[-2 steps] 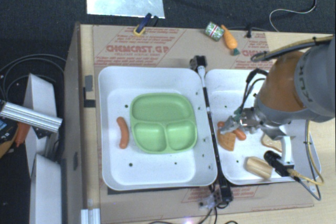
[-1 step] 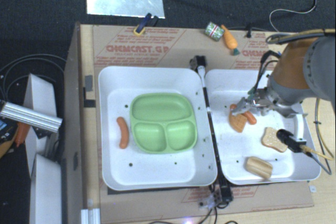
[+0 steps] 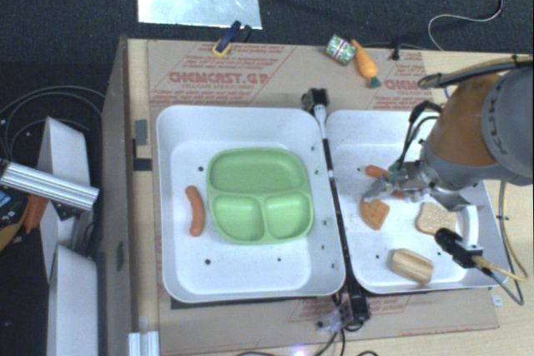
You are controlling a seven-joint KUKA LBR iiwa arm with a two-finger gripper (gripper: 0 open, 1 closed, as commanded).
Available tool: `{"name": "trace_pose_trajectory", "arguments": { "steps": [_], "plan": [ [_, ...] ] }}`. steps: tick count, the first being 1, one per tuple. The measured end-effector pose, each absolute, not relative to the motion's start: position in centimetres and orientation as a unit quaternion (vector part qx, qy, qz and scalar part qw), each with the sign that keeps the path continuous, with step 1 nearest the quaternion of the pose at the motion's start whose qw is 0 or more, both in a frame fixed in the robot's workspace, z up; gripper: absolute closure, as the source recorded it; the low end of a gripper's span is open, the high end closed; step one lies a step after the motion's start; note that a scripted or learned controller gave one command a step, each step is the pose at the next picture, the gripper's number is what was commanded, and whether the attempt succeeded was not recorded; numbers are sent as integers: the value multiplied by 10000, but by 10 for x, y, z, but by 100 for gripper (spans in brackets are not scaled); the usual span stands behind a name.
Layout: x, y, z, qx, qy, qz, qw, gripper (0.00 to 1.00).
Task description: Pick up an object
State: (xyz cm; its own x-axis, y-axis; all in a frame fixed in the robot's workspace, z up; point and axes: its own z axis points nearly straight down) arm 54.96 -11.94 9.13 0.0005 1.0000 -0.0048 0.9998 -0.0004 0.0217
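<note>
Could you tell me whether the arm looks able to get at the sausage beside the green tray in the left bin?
Probably yes: the sausage lies alone on the bin floor, apart from the green tray, nothing over it. The gripper must cross over from the right bin.

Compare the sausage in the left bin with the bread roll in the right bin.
The sausage is reddish-orange, thin and long; the bread roll is tan, short and stubby. The sausage lies beside the green divided plate; the roll lies near its bin's front edge. Both are toy foods lying flat.
</note>
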Motion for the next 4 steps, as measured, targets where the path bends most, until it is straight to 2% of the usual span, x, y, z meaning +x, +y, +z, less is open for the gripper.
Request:
{"name": "trace_pose_trajectory", "arguments": {
  "steps": [1,2,3,4],
  "plan": [
    [610,-140,122,7058,7084,12,23,0],
    [587,-122,84,7064,7079,2,0,0],
    [588,-122,95,7057,7085,9,12,100],
    [577,-56,185,7055,7087,18,13,100]
  ]
}}
